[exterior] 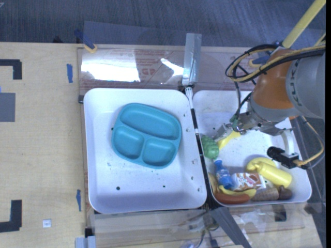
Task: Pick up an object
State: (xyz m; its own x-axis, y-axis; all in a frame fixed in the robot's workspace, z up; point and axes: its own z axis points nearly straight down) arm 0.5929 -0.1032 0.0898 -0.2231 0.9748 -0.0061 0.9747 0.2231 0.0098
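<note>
My gripper [231,129] hangs over the left-middle of the right bin [297,138], at the end of the grey arm with its orange band. A small yellow piece [228,140] lies right at the gripper's tip, and whether it is gripped is unclear. A green lump [210,148] sits just left of it against the bin's left wall. Along the front of this bin lie a yellow bottle [270,171], a blue item [223,175], a red-and-white packet [247,180], a brown piece [273,194] and a curved red-yellow item [234,195].
The left bin [98,185] holds a blue divided plate [146,135] near its middle. A metal divider [191,61] stands behind the wall between the bins. Yellow cables loop above the arm at the back right.
</note>
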